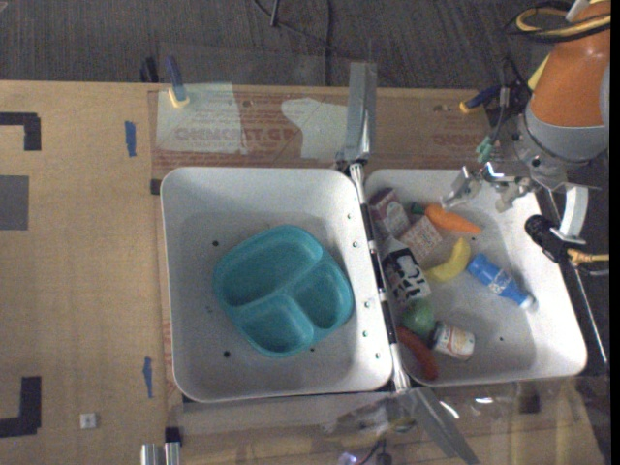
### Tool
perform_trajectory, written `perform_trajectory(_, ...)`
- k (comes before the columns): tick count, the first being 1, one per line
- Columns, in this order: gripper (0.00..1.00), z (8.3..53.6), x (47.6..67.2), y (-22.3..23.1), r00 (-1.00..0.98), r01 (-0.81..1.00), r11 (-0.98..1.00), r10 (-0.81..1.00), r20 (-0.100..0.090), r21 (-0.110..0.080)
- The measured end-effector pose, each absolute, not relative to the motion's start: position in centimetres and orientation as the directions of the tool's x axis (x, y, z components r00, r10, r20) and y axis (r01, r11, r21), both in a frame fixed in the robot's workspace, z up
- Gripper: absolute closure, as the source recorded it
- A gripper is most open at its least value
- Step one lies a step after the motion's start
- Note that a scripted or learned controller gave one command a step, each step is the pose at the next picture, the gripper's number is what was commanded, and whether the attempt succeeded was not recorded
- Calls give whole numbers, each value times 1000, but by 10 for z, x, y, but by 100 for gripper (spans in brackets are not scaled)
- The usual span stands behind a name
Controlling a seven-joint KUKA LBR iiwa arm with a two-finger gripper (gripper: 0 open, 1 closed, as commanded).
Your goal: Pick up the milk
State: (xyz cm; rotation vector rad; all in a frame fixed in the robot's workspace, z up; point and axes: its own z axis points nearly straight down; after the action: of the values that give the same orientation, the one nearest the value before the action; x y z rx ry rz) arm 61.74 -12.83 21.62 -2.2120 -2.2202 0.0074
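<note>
The milk carton (pixel 406 273), black-and-white and lying against the right bin's (pixel 557 352) left wall, sits at about 7 o'clock from your gripper (pixel 484 184), its long axis running roughly 12-to-6, while the gripper hangs empty near the bin's top edge.

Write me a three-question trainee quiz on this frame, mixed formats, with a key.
1. True or false: the teal divided tray lies in the right bin.
2. Which lies nearest the milk carton? A) banana B) blue bottle C) small can
3. Fill in: the gripper hovers over the right bin's ____ edge, in the picture.

Key: 1 false, it lies in the left bin. 2 A. 3 upper.
</note>
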Motion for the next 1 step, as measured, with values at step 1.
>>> perform_trajectory(1,0,143,665,-188,23,1000,-23,1000,1,-6)
